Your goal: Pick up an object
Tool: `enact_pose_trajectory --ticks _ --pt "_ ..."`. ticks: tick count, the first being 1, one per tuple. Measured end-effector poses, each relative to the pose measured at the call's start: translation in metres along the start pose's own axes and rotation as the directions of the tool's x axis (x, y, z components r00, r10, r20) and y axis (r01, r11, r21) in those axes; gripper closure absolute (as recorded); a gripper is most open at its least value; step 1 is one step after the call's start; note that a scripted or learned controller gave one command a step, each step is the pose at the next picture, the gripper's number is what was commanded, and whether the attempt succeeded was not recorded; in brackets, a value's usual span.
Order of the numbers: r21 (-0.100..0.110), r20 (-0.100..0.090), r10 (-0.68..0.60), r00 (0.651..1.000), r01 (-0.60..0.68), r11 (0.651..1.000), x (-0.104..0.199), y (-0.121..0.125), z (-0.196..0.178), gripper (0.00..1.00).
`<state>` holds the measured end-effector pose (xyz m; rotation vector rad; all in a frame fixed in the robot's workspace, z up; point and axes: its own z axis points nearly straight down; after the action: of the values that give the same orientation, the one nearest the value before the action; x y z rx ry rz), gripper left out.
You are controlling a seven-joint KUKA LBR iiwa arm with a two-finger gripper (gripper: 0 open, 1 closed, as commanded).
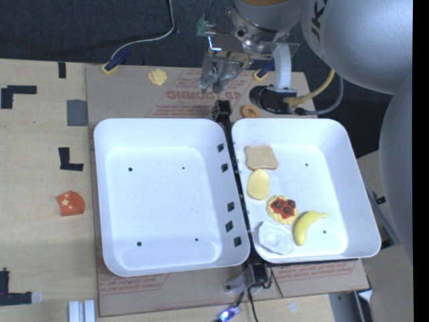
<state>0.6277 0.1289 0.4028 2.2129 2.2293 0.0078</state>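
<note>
- the arm (362,25), grey with an orange band above the wrist, comes in from the right and fills the top right corner, its wrist over the far edge of the bench.
- the bench top (40,153) is pale wood with black marks, and a brown cardboard sheet (181,96) lies under the two bins.
- the left bin (110,139) is shallow and white, with a few small dark dots on its floor.
- the right bin (348,180) sits edge to edge with it, joined along a dark seam with clips, and holds all the toy food along its left side.
- the gripper (218,84) hangs above the cardboard just beyond the far end of the seam between the bins; its fingers point down, close together, with nothing seen between them, though whether they are fully closed cannot be told.
- a slice of toast (261,157) lies farthest back in the right bin.
- a banana (305,225) lies near the front, just right of a small pizza (282,208) with red topping.
- a white fried egg (275,237) sits at the front left corner, touching the banana's end.
- a pale yellow lemon-like piece (259,184) lies between the toast and the pizza.
- a red piece (70,203) sits on the bench, well left of the bins.
- a small yellow piece (157,77) rests on the cardboard behind the left bin.
</note>
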Motion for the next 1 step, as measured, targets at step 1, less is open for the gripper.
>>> enact_pose_trajectory --ticks 1 --pt "0.000 -0.001 -0.001 1.000 0.001 1.000 0.0483 -0.0359 -0.0520 1.00"
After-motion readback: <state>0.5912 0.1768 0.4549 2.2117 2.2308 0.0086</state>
